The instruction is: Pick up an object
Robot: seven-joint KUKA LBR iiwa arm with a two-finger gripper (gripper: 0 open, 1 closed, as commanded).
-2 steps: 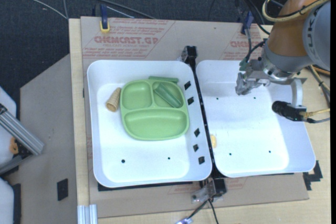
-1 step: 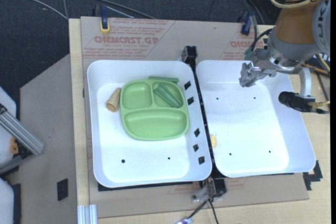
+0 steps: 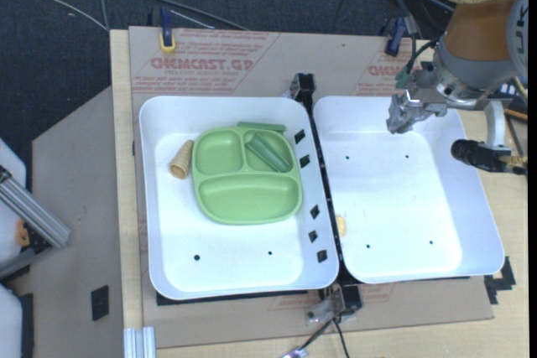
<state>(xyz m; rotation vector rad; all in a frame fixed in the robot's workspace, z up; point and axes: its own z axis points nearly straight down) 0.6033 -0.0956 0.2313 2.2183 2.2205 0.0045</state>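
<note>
One arm: you've got the grey iiwa reaching in from the right, orange band high at the top-right corner, wrist angled down and left toward the right bin.
Gripper: gripper (image 3: 401,120) sits over the far-right bin's upper edge area, near its back wall, above bare white floor. You can't read the finger gap from this angle, so cannot tell how far open it is; nothing visible between the fingers.
Two bins: left bin (image 3: 168,264) and right bin (image 3: 470,247), side by side, touching along a black divider strip.
One plate: green divided plate (image 3: 247,197), three compartments, lying flat in the left bin, toward its back half.
One green piece: dark green object (image 3: 270,151) lying in the plate's upper-right compartment, tilted; a second green strip at the plate's back rim may be part of it, you can't tell.
One cone: tan cone-shaped object (image 3: 180,159) on the left bin floor, touching or just beside the plate's left rim.
One small bit: yellowish scrap (image 3: 340,225) at the right bin's left wall, by the divider.
Gripper vs objects: well apart from the plate, cone and green piece; all of those are in the other bin.
</note>
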